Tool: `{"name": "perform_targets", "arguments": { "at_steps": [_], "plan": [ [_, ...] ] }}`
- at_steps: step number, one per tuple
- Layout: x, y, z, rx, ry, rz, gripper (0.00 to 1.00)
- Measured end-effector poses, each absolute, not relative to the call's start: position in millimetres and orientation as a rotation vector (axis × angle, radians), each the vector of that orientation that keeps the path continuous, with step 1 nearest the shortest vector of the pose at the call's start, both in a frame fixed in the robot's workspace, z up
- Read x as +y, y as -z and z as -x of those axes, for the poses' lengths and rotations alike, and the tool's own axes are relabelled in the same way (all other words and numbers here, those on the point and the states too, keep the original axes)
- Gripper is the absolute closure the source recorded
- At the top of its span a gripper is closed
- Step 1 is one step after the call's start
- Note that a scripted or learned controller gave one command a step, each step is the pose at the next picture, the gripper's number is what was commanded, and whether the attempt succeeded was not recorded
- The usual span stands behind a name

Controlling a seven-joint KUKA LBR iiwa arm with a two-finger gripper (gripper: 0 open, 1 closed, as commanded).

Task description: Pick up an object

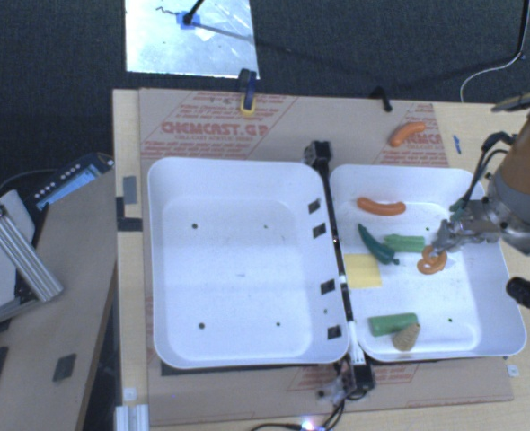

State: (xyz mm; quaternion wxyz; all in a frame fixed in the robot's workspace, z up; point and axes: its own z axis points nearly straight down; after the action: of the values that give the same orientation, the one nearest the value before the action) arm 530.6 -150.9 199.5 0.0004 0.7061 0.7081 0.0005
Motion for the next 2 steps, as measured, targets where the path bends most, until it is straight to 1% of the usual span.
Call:
{"name": "perform_targets", "arguments": {
  "at_steps": [1,2],
  "plan": [
    [-99.5,-88.6,-582.3,2.234,0.002,-2.218,0.0],
    [-103.0,-104.0,-584.7,2.224,-0.003,-2.216,1.0]
  ]
}}
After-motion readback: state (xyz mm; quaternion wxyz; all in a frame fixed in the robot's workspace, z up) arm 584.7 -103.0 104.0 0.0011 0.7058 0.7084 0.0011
